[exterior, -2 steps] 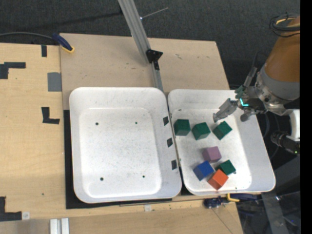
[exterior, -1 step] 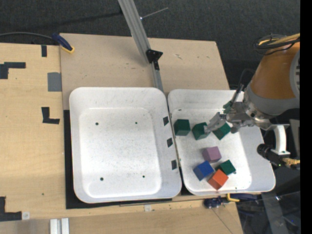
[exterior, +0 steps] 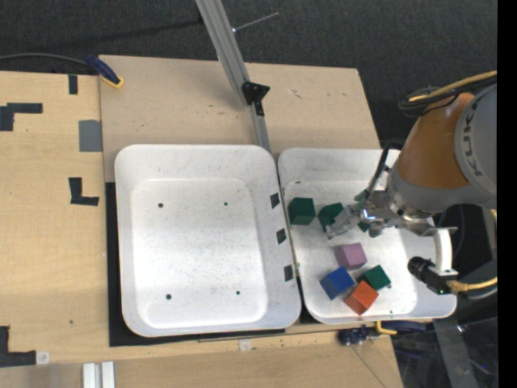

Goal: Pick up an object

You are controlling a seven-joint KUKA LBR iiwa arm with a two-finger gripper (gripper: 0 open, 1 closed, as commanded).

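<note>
The right white bin point(exterior: 323, 164) holds several small blocks. A dark green cube point(exterior: 301, 210) lies near its left wall, with a second green block point(exterior: 329, 214) just to its right. Lower down are a purple cube point(exterior: 350, 255), a blue cube point(exterior: 337, 282), a green cube point(exterior: 376, 277) and an orange cube point(exterior: 363, 297). My gripper point(exterior: 354, 223) is low in this bin, right beside the second green block and above the purple cube. The wrist and grey metal parts hide whether anything is held.
The left white bin point(exterior: 129, 168) sits beside the right one, their walls meeting at the middle. A slanted metal pole point(exterior: 230, 47) reaches down to the bins' back edge. The arm's orange band point(exterior: 432, 152) overhangs the right bin's right side.
</note>
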